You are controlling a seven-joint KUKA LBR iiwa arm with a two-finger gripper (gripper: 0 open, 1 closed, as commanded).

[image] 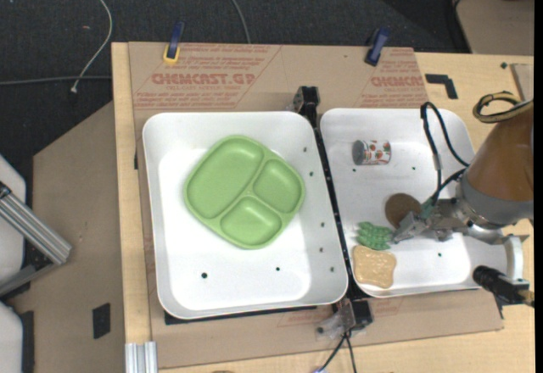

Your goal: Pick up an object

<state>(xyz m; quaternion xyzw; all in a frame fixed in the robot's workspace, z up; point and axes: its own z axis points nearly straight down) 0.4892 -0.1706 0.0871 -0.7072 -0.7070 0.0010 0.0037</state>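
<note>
Green toy (372, 235) just beside the pincer (407, 227), whose opening I cannot tell, may get nudged away, not gripped.

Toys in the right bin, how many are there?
4: a can near the back, a brown disc mid-bin, a green toy below it, a tan slice in front. The arm may hide more.

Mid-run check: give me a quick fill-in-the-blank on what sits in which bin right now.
1. The green divided plate lies in the ____ bin.
2. The small can lies on its ____.
3. The plate has ____ compartments.
4. The gripper is low in the ____ bin, beside the green toy.

Missing: left; side; three; right
</note>
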